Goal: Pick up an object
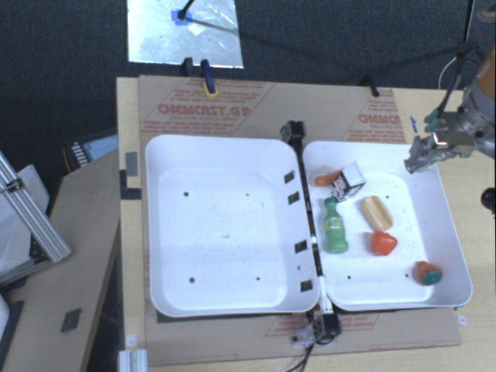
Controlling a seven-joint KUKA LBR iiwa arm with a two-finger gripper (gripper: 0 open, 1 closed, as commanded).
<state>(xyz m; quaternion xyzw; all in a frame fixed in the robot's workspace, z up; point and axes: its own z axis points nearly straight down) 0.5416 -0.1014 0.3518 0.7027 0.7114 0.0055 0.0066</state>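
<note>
The right bin (447, 231) holds several small items. A green bottle (335, 229) lies near its left wall. Beside it sit a tan bread roll (377, 212) and a red-orange piece (384, 243). A small white and black box (351, 180) rests against an orange carrot-like piece (326, 180) at the back. A red and green piece (427, 273) lies in the front right corner. My gripper (421, 158) hangs over the bin's back right corner, above and apart from all the items.
The left bin (155, 208) stands beside the right one, joined by a black clip strip (304, 208). Both sit on a cardboard sheet (256, 103). A shiny metal plate (184, 20) lies at the back. An aluminium rail (31, 215) sits far left.
</note>
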